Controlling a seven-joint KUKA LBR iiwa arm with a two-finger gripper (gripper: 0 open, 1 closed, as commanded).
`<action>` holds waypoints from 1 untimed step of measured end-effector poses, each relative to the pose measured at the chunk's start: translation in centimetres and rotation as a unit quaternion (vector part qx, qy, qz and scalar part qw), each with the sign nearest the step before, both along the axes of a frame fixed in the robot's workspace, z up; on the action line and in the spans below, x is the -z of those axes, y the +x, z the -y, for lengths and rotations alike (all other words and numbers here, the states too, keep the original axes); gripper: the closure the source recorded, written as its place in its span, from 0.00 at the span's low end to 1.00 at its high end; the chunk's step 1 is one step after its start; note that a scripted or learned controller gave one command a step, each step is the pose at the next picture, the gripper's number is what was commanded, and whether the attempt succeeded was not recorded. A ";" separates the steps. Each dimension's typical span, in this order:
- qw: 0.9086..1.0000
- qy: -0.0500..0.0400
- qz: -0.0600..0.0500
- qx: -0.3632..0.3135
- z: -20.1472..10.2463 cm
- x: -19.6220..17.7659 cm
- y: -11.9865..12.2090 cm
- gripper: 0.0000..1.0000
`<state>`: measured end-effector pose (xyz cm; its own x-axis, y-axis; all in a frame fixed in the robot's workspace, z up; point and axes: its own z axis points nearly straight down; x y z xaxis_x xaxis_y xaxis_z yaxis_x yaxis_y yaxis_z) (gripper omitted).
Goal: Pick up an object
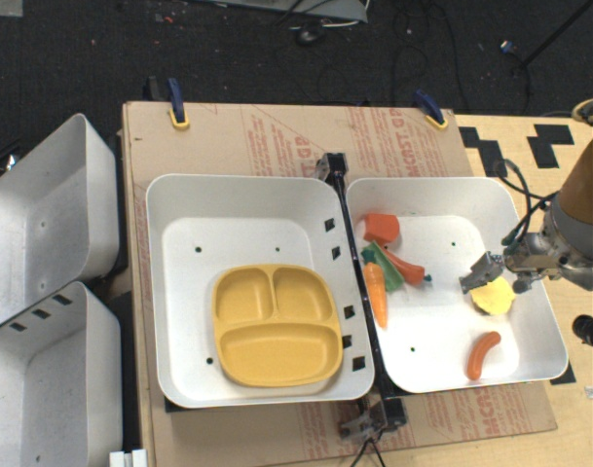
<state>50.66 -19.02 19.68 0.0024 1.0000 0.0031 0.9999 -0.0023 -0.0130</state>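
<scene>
Risk here lies mostly at the gripper (491,282), low in the right bin (530,363) at the right of the frame, just over a flat yellow piece (495,300) that looks like toy food. Whether the gripper is wide, narrow or clamped on that piece cannot be told; dark gripper parts overlap its upper edge and hide the contact. The piece lies flat on the bin floor, so a pinch from above could slide off its thin edge, or push it toward the nearby right wall. A lift could then come up with nothing.

The right bin also holds a red sausage (482,355) lower down, well apart from the gripper, and a cluster near its left wall: an orange block (382,228), a carrot (376,294) and a red-and-green vegetable (400,266), touching or overlapping one another. The left bin (179,261) holds a yellow divided plate (277,324), lying flat in the lower middle. Both bins sit side by side on the counter (277,139).
</scene>
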 end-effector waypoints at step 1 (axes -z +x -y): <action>1.000 -0.002 0.006 -0.002 0.0 -0.6 0.3 0.00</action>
